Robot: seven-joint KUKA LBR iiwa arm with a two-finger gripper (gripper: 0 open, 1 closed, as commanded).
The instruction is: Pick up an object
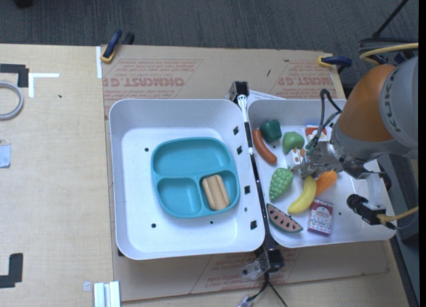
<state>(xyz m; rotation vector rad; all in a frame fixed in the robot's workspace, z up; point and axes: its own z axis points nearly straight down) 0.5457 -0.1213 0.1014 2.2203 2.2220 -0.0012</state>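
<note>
We judge the step in hand to be the descent onto one object in the right bin (373,232). The gripper (311,164) hangs low over the middle of this bin, and we cannot tell its state, because the wrist hides it from above.

The banana (303,197) lies just below the gripper and looks like the nearest target. The grapes (281,182) are just left of the gripper and almost touch the banana. An orange piece (326,180) sits at the gripper's right side. To do this step well, we should come down straight on the middle of one object only, so that the neighbours are not pushed.

Farther left of the gripper are the sausage (263,146) and two green pieces. Below it lie the watermelon slice (284,220) and a small red box (321,218).

The left bin (133,226), well apart to the left, holds a blue tray (174,166), with a bread roll (215,191) in its lower right compartment.
</note>
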